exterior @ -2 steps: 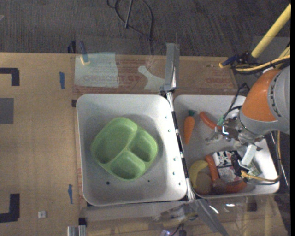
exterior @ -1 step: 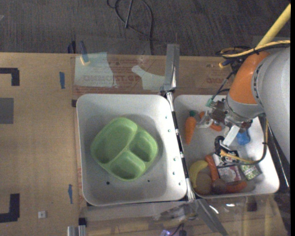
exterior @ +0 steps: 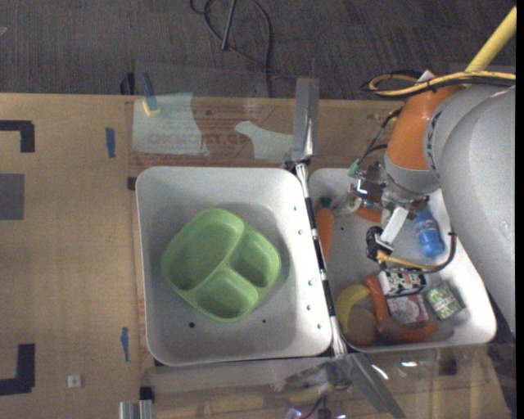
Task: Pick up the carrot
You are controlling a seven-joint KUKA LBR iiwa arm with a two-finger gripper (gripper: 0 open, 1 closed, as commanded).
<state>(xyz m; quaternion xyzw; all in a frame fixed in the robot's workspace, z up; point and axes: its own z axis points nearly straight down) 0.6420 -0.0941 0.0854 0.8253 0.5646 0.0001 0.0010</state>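
Item: carrot (exterior: 325,232), lying lengthwise against the wall of the cluttered bin (exterior: 348,250), near the gripper (exterior: 385,214), on the side away from the arm. Gripper: over the same bin; opening cannot be told; apparently holding nothing. Recommended: shift across, straddle the carrot's width, descend at mid-length.

Premises: a robotics laboratory test station, not a domestic or retail setting. Grounds: a large grey industrial arm (exterior: 483,164) with an orange band reaches over a plywood bench (exterior: 74,270). Two shallow white bins (exterior: 151,270) sit side by side, with a metal rail (exterior: 304,123) between them. Black corner marks (exterior: 18,135) and strips of blue tape (exterior: 110,141) are applied to the bench top. A clear sheet (exterior: 176,127) lies behind the left bin. Loose black cables (exterior: 237,24) trail across grey carpet (exterior: 82,41) beyond the bench. The bins contain a green divided plate (exterior: 221,262) and small assorted groceries (exterior: 401,307), which look like test props.
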